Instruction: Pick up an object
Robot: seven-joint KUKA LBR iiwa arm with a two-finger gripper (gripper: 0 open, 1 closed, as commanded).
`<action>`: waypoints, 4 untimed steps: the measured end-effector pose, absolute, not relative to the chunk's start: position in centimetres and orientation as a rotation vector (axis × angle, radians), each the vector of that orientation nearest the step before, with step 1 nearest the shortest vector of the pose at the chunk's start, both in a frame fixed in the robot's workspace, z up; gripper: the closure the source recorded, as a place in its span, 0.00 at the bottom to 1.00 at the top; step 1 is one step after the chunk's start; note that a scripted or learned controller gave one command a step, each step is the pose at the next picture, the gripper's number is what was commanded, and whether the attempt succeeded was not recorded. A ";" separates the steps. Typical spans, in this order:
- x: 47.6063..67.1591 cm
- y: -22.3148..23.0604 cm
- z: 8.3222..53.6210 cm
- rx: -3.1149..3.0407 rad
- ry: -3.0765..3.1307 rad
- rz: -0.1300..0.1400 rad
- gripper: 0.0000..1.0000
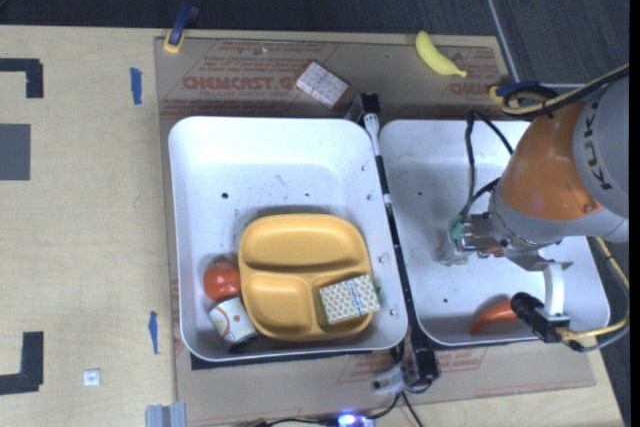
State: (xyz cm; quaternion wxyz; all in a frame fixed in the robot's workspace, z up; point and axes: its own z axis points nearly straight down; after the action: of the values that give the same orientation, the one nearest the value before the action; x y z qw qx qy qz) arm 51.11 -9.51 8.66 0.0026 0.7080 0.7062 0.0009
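A single fixed camera looks down at a slant from above the worktop (80, 245), far enough back to take in both white bins whole: the left bin (200, 155) at frame centre, the right bin (420, 155) toward the right. Dark floor crosses the top of the frame. The arm (560, 175) enters from the right edge.

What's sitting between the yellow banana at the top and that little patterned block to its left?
Nothing: the camera view shows bare brown board between the banana and the patterned block.
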 end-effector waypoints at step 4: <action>48.1 -9.2 8.6 2.218 2.216 0.006 0.00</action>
State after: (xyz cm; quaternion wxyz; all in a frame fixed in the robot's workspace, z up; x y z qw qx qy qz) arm 48.15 -9.22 8.63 0.0030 0.7074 0.7068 0.0019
